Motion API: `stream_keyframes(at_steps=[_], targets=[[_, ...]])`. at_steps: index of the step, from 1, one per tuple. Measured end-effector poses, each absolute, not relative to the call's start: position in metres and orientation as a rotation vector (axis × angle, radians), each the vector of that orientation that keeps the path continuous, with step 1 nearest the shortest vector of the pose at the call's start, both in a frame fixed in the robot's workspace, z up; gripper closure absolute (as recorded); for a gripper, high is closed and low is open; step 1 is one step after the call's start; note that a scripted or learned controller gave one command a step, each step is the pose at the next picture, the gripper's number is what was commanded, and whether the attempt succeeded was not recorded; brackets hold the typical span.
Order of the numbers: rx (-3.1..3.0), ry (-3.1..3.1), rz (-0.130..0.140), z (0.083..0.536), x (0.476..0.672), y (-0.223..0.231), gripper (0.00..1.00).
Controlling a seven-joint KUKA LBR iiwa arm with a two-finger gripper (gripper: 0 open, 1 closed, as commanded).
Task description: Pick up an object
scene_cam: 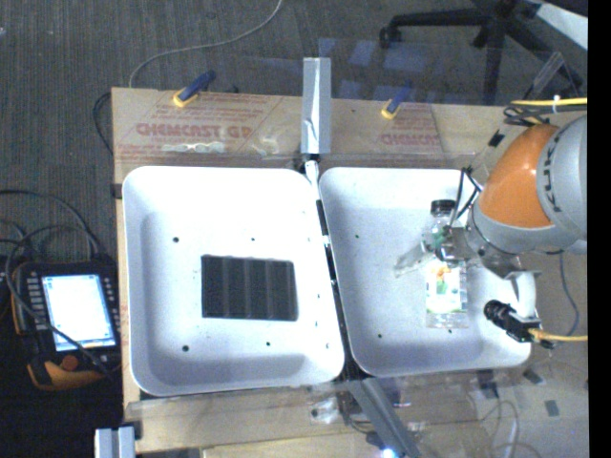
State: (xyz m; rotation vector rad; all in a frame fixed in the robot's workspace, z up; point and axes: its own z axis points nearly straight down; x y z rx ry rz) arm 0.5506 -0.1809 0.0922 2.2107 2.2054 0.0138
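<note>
The grey arm (563, 175) comes in from the right edge, its orange band (520, 184) bulging large toward the camera — the wrist points steeply downward below it. The gripper (447, 243) hangs at the lower left of that band, low over the right-hand half of the bench; dark cables loop along the wrist — how the tips stand cannot be made out

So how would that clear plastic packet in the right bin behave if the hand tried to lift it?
The clear plastic packet looks thin and flat, so probably light and floppy. Its glossy film may slip. It lies flat on the right white bin's floor, so the edges could be hard to catch.
</note>
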Motion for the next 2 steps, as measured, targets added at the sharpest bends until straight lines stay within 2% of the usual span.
stream_keyframes(at_steps=[1, 2], targets=[[2.116, 2.321, -0.001, 0.176, 0.590, -0.149, 1.00], [1.631, 2.683, -0.004, 0.252, 0.640, -0.128, 1.00]])
